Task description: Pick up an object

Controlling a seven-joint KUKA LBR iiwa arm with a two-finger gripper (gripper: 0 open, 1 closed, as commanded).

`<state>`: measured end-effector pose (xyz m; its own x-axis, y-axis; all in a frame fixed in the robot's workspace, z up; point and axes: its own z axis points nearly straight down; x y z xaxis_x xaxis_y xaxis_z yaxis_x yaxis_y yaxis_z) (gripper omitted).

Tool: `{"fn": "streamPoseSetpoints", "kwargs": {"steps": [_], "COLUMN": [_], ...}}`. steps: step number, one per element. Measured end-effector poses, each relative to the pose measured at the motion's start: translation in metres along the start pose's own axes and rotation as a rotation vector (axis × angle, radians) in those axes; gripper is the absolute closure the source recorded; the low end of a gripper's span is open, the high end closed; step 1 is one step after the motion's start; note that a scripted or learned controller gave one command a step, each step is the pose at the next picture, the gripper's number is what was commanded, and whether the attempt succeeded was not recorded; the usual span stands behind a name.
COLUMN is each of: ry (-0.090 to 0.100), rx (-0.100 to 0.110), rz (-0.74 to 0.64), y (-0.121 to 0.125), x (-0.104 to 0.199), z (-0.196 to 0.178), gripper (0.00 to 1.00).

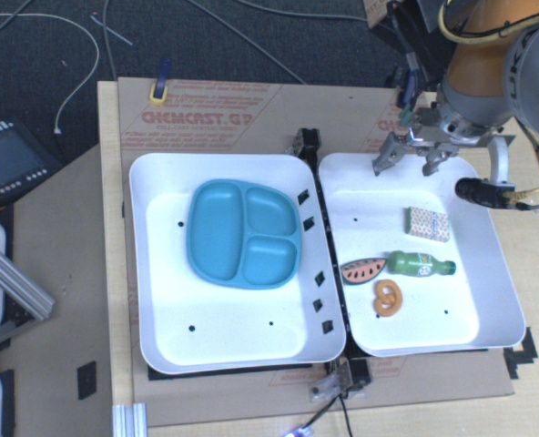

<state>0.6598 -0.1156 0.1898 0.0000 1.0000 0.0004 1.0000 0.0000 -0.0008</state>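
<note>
My gripper point(406, 160) hangs open over the far edge of the right bin point(488, 317), with nothing between its two fingers. In that bin lie a small patterned box point(428, 223), a green bottle point(421, 264), a watermelon slice point(363, 269) and a pretzel point(388, 297). The box is the closest to the gripper, a little nearer the camera and to the right. The bottle, slice and pretzel cluster in the bin's middle.
The left bin point(160, 317) holds a blue divided plate point(244, 233). A black clip-lined divider point(322, 244) runs between the two bins. Cardboard point(206, 107) lies under both, and cables trail across the dark floor behind.
</note>
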Motion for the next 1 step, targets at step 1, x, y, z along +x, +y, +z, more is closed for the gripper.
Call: {"fn": "streamPoseSetpoints", "kwargs": {"steps": [1], "ry": [0.000], "rx": [0.004], "rz": [0.000], "y": [0.0045], "x": [-0.0088], "z": [0.0532], "gripper": [0.00]}}
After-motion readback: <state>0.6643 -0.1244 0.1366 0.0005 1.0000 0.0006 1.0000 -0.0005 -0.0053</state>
